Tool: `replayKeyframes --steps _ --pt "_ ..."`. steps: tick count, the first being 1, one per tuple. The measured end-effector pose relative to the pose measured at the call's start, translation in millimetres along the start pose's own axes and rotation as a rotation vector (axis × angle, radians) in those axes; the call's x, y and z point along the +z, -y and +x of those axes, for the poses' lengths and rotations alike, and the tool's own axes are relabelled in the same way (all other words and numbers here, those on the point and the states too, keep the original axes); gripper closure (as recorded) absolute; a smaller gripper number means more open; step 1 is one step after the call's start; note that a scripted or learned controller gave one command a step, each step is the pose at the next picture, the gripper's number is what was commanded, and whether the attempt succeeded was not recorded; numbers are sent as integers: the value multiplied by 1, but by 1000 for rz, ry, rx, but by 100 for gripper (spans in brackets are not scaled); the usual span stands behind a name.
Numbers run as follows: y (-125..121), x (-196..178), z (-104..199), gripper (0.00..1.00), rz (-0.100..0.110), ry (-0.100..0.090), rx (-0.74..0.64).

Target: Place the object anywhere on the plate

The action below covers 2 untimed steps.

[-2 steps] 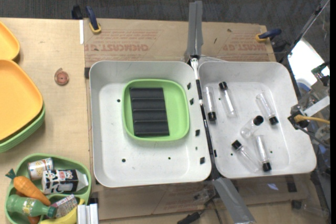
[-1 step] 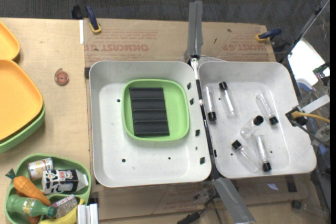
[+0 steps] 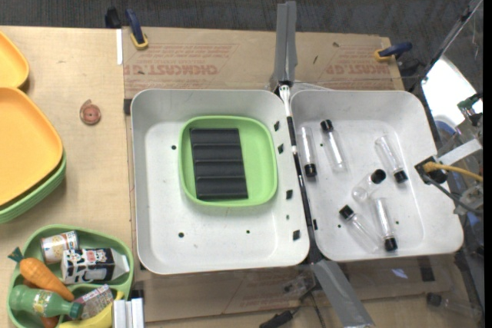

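We see a green plate (image 3: 228, 162) bearing a black ridged block (image 3: 219, 163); clear vials (image 3: 332, 144) fill the right bin (image 3: 415, 107)

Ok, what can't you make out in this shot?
- Camera view, arm: cut off by the right edge, end effector state unclear.
- Tubes: clear plastic, too small to tell if filled.
- Plate: the dark block hides its middle.
- Toy labels: too small to read.
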State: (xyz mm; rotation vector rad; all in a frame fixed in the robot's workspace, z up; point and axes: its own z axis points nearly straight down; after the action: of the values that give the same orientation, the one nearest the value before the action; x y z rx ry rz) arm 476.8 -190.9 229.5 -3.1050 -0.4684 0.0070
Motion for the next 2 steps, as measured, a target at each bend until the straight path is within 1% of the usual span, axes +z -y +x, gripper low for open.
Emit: replayKeyframes --steps 1,2 --pt "17 0 5 0 1 2 52" --pt "-30 -12 -10 0 0 1 100"
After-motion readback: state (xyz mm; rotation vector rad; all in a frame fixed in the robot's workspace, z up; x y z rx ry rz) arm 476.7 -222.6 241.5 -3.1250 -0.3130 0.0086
